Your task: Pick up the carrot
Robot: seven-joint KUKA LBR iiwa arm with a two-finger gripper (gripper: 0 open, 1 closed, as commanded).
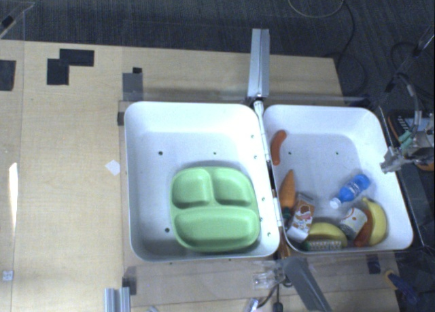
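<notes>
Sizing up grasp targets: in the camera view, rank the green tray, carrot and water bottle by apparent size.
1. green tray, by far largest
2. carrot
3. water bottle, close to the carrot; that order is unsure

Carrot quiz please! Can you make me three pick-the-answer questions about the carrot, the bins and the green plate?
1. Where is the carrot?
A. right bin, by its left wall
B. on the green tray
C. on the bench

2. How many sections does the green tray have?
A. one
B. three
C. five

3. How does the water bottle sit?
A. standing upright
B. lying on its side
C. on the tray

Answers: 1 A, it lies beside the divider in the right bin. 2 B, two small sections above one large. 3 B, it lies flat on the bin floor.
</notes>
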